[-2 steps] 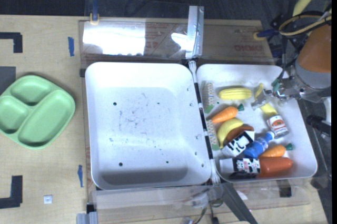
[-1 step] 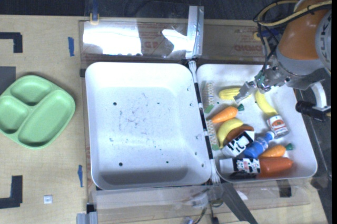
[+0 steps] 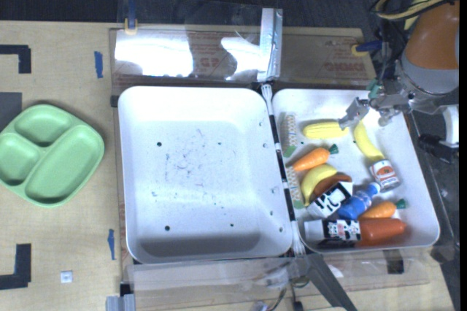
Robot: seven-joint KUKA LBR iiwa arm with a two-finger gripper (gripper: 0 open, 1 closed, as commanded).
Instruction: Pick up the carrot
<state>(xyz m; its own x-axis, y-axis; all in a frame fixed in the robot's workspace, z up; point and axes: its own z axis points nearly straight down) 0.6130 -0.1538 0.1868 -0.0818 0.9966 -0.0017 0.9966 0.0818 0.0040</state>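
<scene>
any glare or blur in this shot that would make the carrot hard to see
Camera view: strong glare whites out the clear panel behind the bins; the carrot in the right bin is evenly lit and distinct in outline, orange with a green tip; the claw looks slightly soft, its fingers hard to read; the left bin shows faint scuffs, no hard shadows.

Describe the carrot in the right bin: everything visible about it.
The carrot is a small orange toy with a smooth, plastic-looking skin and a dark green stub at its right end. It lies flat in the right bin, tilted so the green end sits higher in the view and the tapered tip points toward the divider on the left. A yellow corn cob lies just above it and a banana just below, close to or touching it. The gripper hovers up and to its right, not on it.
</scene>
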